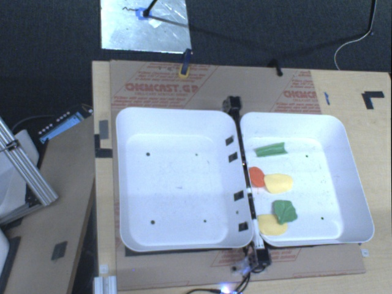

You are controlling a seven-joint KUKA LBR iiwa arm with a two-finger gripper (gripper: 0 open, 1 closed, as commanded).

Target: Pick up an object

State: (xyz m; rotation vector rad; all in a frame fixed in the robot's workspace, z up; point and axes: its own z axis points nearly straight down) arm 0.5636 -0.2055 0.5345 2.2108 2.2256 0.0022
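Looking down from the fixed camera, two white bins are sitting side by side on a brown board [159,84] printed with red lettering. The left bin [125,182] is lying at 9 o'clock of the right bin [352,170], and their inner rims are meeting along a line of small black clips [233,158].

All the objects to pick are lying in the right bin, crowding its 9 o'clock side close to the shared rim. A long green piece [270,149] is resting at about 10 o'clock of the bin's middle, lying nearly crosswise and apart from the others. An orange-red piece [256,177] is sitting at 9 o'clock, hard by the rim, with a yellow piece [278,183] touching it at its 3 o'clock. Down at about 7 o'clock a second yellow piece [272,225] is lying near the bin's corner, and a crumpled green piece [285,211] is overlapping its 1 o'clock edge.

How wide the pincer is standing, and whether it has hold of anything, I cannot tell.

At 12 o'clock beyond the board a silvery sheet [145,16] is lying on the dark floor, a yellow clip [184,71] just at its 5 o'clock. A white cable [355,38] is trailing at 2 o'clock, and a metal frame [21,170] is leaning at 9 o'clock.
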